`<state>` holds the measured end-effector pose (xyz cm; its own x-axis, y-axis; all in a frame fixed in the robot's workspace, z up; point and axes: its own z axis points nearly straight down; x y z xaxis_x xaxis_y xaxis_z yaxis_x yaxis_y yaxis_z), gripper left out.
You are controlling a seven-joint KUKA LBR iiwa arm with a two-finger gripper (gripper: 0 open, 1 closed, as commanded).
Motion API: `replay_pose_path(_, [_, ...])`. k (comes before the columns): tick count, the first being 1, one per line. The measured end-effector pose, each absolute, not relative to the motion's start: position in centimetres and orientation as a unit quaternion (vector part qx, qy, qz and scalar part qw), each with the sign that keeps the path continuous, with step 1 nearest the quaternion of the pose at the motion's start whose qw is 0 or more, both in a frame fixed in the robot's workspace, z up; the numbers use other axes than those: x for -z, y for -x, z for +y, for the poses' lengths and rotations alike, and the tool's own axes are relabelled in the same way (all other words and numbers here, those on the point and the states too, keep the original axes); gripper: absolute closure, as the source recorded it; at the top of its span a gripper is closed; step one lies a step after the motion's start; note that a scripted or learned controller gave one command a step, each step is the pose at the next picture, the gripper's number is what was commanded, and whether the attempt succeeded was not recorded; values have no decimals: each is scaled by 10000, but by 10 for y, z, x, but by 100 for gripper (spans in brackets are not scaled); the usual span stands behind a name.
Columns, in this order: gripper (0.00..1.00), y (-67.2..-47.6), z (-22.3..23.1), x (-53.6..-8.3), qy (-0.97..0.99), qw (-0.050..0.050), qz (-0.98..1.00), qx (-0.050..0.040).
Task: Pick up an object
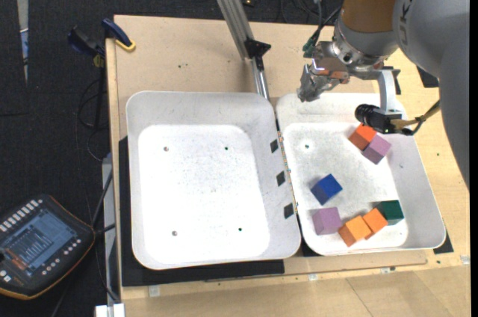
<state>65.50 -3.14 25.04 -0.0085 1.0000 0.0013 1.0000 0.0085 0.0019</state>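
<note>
The right bin (418, 181) holds several small blocks: an orange block (362, 136) touching a purple block (377, 149) near its far right, a blue block (326, 188) in the middle, and along the front a purple block (326, 220), an orange block (358, 227) and a green block (389, 212). My gripper (308, 91) hangs over the far left corner of the right bin, well above and to the left of the blocks. Nothing shows between its fingers.
The left bin (142, 158) lies beside the right one, with black clips on the shared rim. A slanted metal pole (231, 9) rises behind the bins. A teach pendant (37, 241) lies at the lower left, off the bench.
</note>
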Motion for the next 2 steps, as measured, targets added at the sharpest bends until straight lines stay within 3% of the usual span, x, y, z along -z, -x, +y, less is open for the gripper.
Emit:
replay_pose_path(1, [100,-662,22,-241,-7043,-1,7099,-10])
replay_pose_path(2, [100,-658,76,-250,-7041,-1,7101,-13])
